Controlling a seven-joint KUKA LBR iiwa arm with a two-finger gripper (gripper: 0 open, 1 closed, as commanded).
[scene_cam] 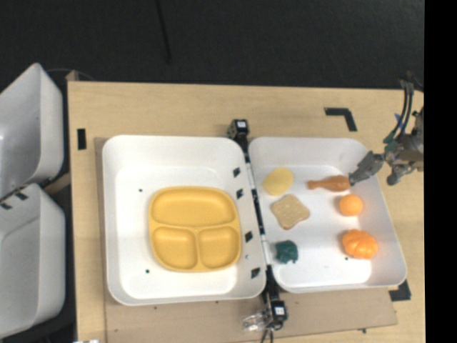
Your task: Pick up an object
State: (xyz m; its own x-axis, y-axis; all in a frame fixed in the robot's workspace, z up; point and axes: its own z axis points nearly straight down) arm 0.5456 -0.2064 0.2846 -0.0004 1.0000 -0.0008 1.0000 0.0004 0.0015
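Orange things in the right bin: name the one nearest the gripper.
The drumstick. Its end lies right by the gripper at the bin's upper right; the orange ball and pumpkin sit farther down.

Pale wooden bench (178, 109) against black floor (214, 27); white rounded units (25, 191) at left

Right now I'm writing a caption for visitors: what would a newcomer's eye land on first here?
First the big yellow divided plate, alone in the middle of the left bin. Then the bright food toys scattered in the right bin: two orange fruits on its right side, a drumstick, a slice of toast and a small green piece. The gripper reaches in at that bin's upper right, close to the drumstick.
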